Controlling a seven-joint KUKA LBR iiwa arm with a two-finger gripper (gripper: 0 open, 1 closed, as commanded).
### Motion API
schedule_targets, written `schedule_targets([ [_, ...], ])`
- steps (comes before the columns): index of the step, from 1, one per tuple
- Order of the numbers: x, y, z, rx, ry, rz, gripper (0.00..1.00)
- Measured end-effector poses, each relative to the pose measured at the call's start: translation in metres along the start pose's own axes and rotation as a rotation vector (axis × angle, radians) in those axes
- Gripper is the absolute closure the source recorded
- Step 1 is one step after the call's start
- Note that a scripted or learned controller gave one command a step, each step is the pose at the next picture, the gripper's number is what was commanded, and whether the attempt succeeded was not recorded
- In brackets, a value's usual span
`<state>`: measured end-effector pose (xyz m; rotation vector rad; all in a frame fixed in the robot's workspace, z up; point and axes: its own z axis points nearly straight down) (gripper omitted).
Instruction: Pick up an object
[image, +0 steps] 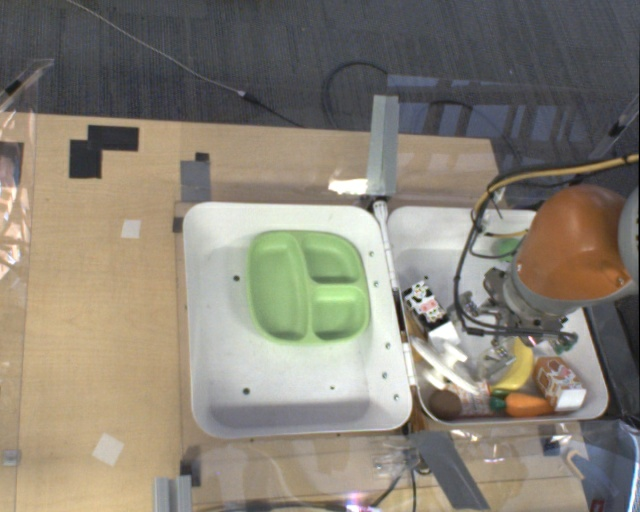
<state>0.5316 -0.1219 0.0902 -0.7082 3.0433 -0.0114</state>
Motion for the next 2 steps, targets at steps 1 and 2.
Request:
schedule_targets([
  [1, 0.015, -0.035, 0.001, -0.003, 0.001, -0.069, 0.00],
  [2, 0.000, 0.038, -0.001, 0.001, -0.002, -0.166, 0.00],
])
